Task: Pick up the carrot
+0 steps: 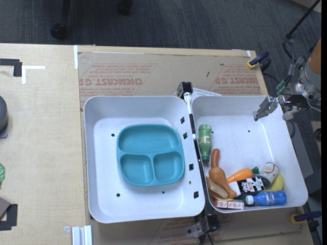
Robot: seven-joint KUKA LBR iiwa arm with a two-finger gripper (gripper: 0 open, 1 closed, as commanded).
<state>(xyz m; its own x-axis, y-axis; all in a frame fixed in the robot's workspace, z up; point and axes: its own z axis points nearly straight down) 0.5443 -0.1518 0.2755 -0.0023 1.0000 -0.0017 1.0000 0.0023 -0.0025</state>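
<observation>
The left bin (97, 198) fills the middle-left of the frame and carries a teal divided tray (150, 154) lying flat near its centre, apart from the toys, so it looks like a drop-off spot rather than part of the pick.

Right of the divider, the right bin (245, 121) has its upper half bare while everything sits crowded in its lower half. A green bottle (205, 142) lies against the left wall. Below it a brown drumstick-shaped toy (216, 173) leans toward the pile. The carrot (240, 175), orange with a green tip, lies at a slant in the lower middle of this bin, touching the drumstick toy on one side and a dark printed packet (251, 186) below. A blue bottle (265, 198) lies along the lower wall, and a yellow banana-like piece (277, 182) sits at the pile's right. The tight packing probably leaves little room for fingers beside the carrot.

The gripper (273, 106) hangs over the bin's upper right rim, well apart from the carrot. Its fingers look spread and hold nothing, though they are small and dark. The arm is cut off by the frame's right edge, and the flat items under the pile are too overlapped to name.
</observation>
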